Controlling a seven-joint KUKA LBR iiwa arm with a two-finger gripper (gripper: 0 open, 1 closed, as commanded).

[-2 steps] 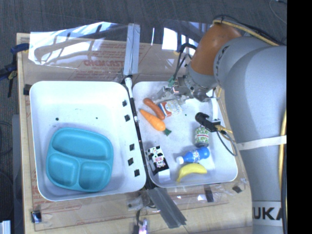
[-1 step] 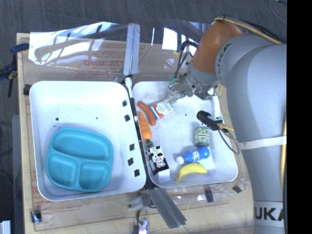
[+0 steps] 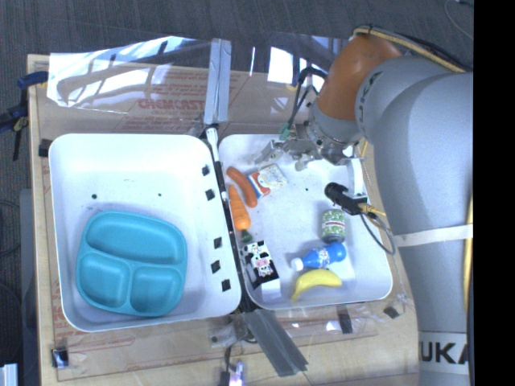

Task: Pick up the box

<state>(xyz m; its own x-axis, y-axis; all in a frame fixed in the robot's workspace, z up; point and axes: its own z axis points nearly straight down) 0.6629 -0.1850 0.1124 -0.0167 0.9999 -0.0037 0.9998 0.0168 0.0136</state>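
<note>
Bright, even overhead light washes both white bins [image 3: 129,147] nearly shadowless. Strong glare streaks the clear plastic sheet [image 3: 121,75] well left of the gripper [image 3: 302,153]. Focus is slightly soft overall; the dark floor stays dim

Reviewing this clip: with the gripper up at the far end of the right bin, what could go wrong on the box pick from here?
1. The gripper hangs beside a small carton, while another cow-print box sits against the near-left wall; it may pick the wrong one.
2. The carton touches a sausage and lies close to the carrot, so closing fingers could nudge or catch those instead.
</note>
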